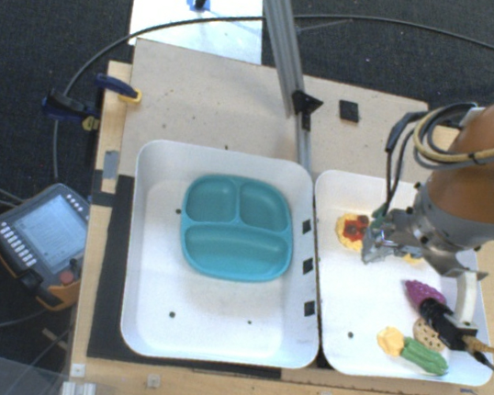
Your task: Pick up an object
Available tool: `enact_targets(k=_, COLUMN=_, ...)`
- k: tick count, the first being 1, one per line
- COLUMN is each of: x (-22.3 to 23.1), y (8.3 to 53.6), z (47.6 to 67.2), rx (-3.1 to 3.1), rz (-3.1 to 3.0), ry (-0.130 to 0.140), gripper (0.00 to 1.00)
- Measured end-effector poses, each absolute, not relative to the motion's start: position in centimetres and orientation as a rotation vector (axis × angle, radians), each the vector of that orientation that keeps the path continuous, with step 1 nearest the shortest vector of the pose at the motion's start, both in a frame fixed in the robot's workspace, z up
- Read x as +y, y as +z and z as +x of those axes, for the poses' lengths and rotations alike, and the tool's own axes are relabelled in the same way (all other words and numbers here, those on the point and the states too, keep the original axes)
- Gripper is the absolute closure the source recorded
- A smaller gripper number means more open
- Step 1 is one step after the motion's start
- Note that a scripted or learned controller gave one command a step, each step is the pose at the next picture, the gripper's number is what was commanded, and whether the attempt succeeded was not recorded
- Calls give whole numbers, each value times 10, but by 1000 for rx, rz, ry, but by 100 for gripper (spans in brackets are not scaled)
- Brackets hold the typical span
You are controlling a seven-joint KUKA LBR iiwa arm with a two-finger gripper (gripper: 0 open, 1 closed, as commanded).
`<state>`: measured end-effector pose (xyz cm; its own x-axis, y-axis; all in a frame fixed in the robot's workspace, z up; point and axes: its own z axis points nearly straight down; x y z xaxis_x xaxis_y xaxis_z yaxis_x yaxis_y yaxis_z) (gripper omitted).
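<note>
Step in hand, by judgement: approach to a grasp, nothing lifted yet. The nearest candidate is a small flat toy, yellow with a red centre [351, 230], lying on the floor of the right bin [363, 345] just left of the claw [374, 247] and seemingly touching its tip. Whether the claw is apart or together cannot be told; it is dark metal and partly masked by cables. Next move, likely: a slight shift left and a straight drop, as the toy is thin and offers little to pinch.

Below-right of the claw: a purple lumpy toy [422, 292], a yellow knobbly piece [391, 339], a green pod-like piece [426, 358]. Well left of the claw, in the left bin [145, 315], a teal three-section plate [237, 228], smooth plastic. Both bins rest on the pale desk [217, 94].
</note>
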<state>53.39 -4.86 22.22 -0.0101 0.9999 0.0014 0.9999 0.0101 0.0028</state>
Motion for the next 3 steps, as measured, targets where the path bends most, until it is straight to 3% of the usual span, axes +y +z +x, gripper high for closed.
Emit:
enact_targets(k=2, x=46, y=236, z=541, rx=2231, rz=2211, ry=3, gripper=100)
enact_targets(k=3, x=104, y=238, z=533, rx=2233, rz=2211, ry=3, gripper=100)
